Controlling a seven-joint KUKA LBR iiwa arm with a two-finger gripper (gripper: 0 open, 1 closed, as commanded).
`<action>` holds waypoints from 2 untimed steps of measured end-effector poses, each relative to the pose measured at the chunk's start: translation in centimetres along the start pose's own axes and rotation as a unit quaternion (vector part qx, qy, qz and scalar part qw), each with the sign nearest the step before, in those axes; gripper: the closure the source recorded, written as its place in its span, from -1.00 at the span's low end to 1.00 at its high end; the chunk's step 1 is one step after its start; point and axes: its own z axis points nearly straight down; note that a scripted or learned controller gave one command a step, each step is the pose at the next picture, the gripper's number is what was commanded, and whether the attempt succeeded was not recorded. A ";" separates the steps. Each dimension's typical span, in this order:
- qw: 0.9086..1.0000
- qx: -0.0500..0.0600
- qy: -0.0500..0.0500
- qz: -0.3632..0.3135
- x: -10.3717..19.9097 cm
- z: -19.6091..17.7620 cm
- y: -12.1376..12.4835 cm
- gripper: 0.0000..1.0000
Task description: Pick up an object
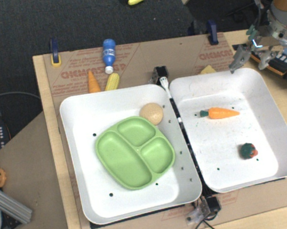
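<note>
The right bin [273, 117] holds an orange carrot [220, 112] with a green stem near its back, and a small green and red toy [247, 150] toward its front right. In the left bin [78, 148] a green three-part plate [134, 151] lies in the middle, with a tan round ball [152, 112] touching its back edge. My gripper [246, 64] hangs over the back right corner of the right bin, well away from the carrot. Its two fingers stand apart, open, with nothing between them.
Behind the left bin, on the brown board, lie a blue and white bottle [108, 55], an orange cone-shaped piece [92, 82] and a yellow piece [112, 81]. A black clip [160, 74] sits where the two bins meet at the back.
</note>
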 end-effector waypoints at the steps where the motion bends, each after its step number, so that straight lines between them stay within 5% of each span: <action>1: 1.000 0.004 0.002 -0.002 6.9 17.2 -3.7 -1.00; 2: 1.000 -0.002 -0.001 0.000 6.5 15.3 -3.4 1.00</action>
